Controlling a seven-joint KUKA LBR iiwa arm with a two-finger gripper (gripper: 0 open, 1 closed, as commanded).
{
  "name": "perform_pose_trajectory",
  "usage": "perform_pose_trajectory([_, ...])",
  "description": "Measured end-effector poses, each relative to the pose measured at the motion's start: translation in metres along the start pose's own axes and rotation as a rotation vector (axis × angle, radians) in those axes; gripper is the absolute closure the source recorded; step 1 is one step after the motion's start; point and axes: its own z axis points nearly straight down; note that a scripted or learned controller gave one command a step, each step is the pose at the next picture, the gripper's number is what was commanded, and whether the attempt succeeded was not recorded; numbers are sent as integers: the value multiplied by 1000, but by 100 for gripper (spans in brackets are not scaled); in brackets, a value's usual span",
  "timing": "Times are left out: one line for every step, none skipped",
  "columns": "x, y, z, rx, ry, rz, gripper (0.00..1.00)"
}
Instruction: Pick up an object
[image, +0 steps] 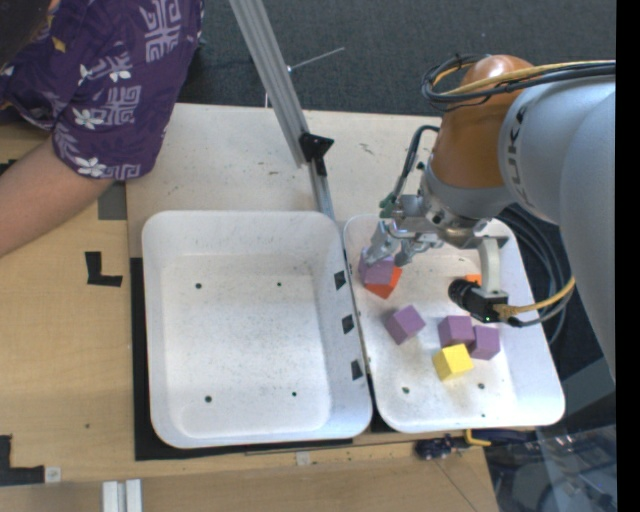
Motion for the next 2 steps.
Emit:
perform_pose_trajectory([53, 15, -11, -1, 1, -1, 100])
perform_pose_trajectory([105, 29, -4, 0, 0, 0, 100])
